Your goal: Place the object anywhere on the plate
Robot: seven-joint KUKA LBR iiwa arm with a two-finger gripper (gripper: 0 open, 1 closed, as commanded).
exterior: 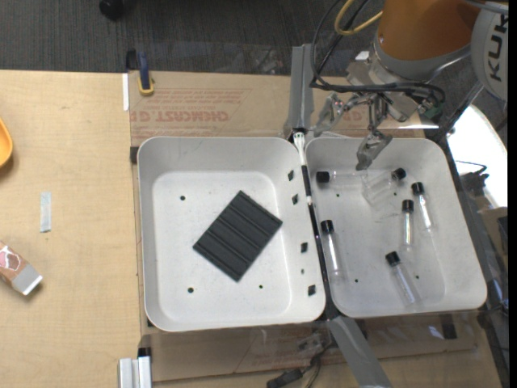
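1. Your gripper (367, 153) hangs over the far edge of the right bin (460, 217), below the arm's orange band (420, 14); you cannot tell from this view how the gripper is set, and nothing is seen held in it.
2. In the right bin you have several clear tubes with black caps. One tube (330, 245) lies along the near-left side, close to the wall shared with the other bin. A second tube (401, 277) lies toward the near right. A third (421, 202) and a fourth (407, 219) lie close together right of centre.
3. Just below the gripper there are two more black caps, one at the far left (322, 177) and one at the far right (398, 174), with clear tube bodies between them that are hard to separate against the white floor.
4. In the left bin (149, 217) you have the plate (237, 235), a dark ribbed rectangle lying flat and turned at an angle near the middle. No tube rests on it; all the tubes are in the other bin, well apart from it.
5. Both bins sit side by side, touching, on a brown cardboard sheet (210, 107) with printed lettering.
6. To the left, the light wooden bench top (65, 176) carries a small pale strip (45, 212) and a small wrapped item (18, 270) near the edge.
7. Beyond the bench you see dark carpet (202, 14), and yellow and black cables (351, 10) loop down by the arm.
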